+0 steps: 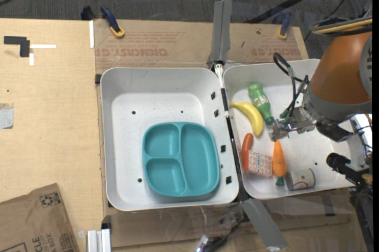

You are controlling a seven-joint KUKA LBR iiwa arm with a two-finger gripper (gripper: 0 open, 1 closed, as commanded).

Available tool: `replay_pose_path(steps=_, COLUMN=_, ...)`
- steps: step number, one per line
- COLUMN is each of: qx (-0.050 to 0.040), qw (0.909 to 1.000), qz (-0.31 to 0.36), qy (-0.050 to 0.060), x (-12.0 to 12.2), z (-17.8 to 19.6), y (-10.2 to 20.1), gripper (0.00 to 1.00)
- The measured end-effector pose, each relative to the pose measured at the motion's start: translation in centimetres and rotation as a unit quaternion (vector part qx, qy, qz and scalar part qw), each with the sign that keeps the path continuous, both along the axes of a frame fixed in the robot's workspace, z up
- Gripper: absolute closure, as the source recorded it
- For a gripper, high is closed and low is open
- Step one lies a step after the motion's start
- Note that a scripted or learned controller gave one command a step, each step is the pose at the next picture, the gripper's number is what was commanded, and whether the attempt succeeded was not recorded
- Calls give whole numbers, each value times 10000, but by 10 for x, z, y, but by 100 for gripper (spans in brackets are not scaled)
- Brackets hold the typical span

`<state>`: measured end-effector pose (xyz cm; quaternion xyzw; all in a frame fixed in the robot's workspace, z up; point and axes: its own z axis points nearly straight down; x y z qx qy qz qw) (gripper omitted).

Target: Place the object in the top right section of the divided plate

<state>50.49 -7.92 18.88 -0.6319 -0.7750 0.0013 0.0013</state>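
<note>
A teal divided plate (180, 159) lies in the left bin (118, 126), with one long section on its right and two smaller ones on its left. In the right bin (323, 182) lie a yellow banana (251, 116), a green bottle (260, 101), a red sausage-shaped piece (246, 150), an orange carrot (279, 160), a small printed packet (259, 163) and a tipped cup (301, 179). My gripper (288, 128) hovers over the middle of the right bin, just above the carrot's top end and right of the banana. It looks open, with nothing between its fingers.
The grey wall between the two bins (224, 120) runs between the plate and the gripper. A cardboard sheet (154, 43) lies behind the bins. A brown box corner (32, 221) sits at the bench's lower left. Cables hang by the arm on the right.
</note>
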Motion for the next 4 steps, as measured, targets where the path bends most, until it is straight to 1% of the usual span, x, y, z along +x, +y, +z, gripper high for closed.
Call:
replay_pose_path(steps=1, qx=0, qw=10000, qz=1, qy=0, x=0, z=0, y=0, gripper=0)
replay_pose_path(steps=2, qx=-25, qw=9688, qz=-2479, qy=14, x=9, z=-1, y=71, gripper=0)
replay_pose_path(steps=3, qx=-40, qw=9117, qz=-4108, qy=23, x=-28, z=-1, y=121, gripper=0)
replay_pose_path(steps=4, qx=-76, qw=9123, qz=-4094, qy=53, x=-27, z=4, y=120, gripper=100)
